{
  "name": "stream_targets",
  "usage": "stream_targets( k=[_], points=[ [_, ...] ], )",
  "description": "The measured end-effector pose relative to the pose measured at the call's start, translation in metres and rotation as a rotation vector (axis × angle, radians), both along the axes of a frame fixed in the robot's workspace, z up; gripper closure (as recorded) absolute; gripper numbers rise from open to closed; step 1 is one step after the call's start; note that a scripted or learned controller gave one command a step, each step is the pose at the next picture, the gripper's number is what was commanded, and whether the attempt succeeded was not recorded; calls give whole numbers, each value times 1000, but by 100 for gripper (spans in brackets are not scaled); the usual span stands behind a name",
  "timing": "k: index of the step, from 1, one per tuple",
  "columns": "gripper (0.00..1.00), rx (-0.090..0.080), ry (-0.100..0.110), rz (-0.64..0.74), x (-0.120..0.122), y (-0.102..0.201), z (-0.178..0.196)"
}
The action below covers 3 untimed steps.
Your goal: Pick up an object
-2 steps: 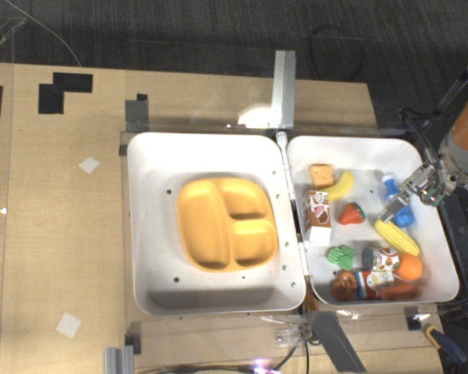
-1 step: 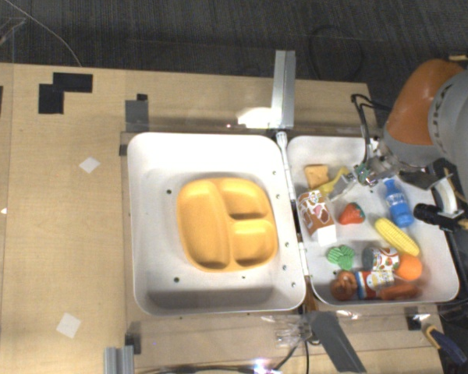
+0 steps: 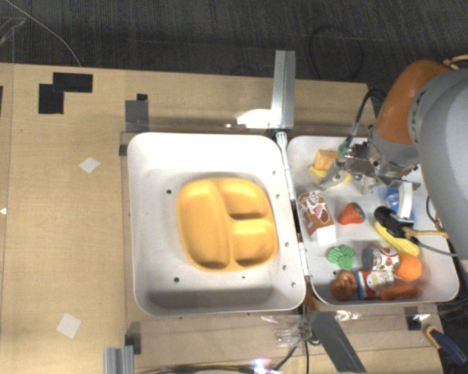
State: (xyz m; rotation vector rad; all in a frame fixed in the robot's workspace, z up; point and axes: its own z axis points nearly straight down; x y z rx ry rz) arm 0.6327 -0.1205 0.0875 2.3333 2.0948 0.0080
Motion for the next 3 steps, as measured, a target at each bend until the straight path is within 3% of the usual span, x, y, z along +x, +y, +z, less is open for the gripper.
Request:
stream_targets(
  k=[1,2,3],
  points=[
    [0,3,21,-258,34,16,-1],
    [100,0,12,-251,36,16,12],
    [0,0,12,-250,37,17,11]
  ],
)
